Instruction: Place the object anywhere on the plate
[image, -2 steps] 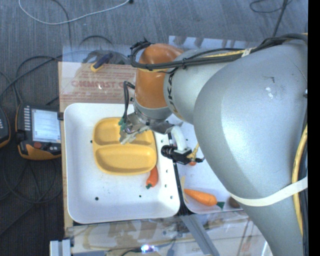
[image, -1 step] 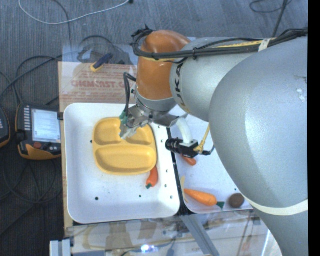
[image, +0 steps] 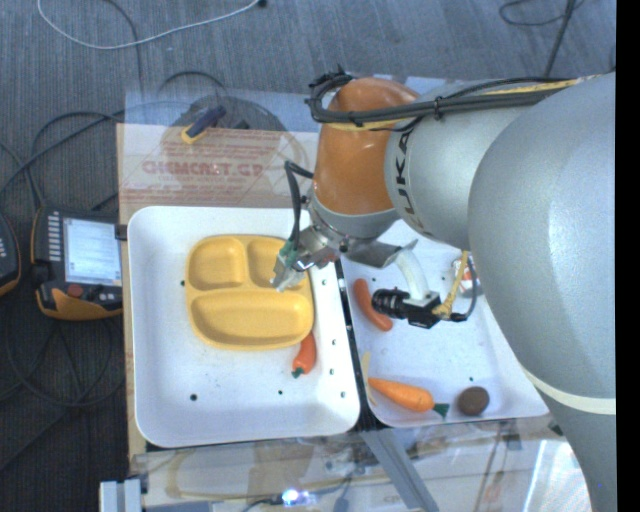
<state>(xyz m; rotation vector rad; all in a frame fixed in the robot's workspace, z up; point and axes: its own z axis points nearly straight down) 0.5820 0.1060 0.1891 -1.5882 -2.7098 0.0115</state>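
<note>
**Camera view.** The two-finger gripper (image: 288, 268) hangs over the right rim of the yellow three-compartment plastic plate (image: 240, 322), at its upper-right compartment. You cannot tell whether the gripper is open or closed, and nothing can be confirmed in its grasp.

The small red-orange tapered toy vegetable (image: 304, 353) with a green tip lies on the floor of the shallow white plastic bin (image: 165, 405). It sits just beside the plate's lower-right corner, off the plate. Judge this the likely task object and treat the placing step as not done.

The next move calls for these actions:
1. A descent onto the toy vegetable.
2. A grasp across its narrow body.
3. A lift clear of the plate's raised rim.
4. A release above any compartment.

**Edges.** The toy vegetable sits between the plate and the bin wall to the plate's right, so expect little room there. Open floor lies below and left of the plate. Beyond that wall, well apart from the plate, lie a long orange toy carrot (image: 400, 394) and a small brown ball (image: 473, 400).
</note>
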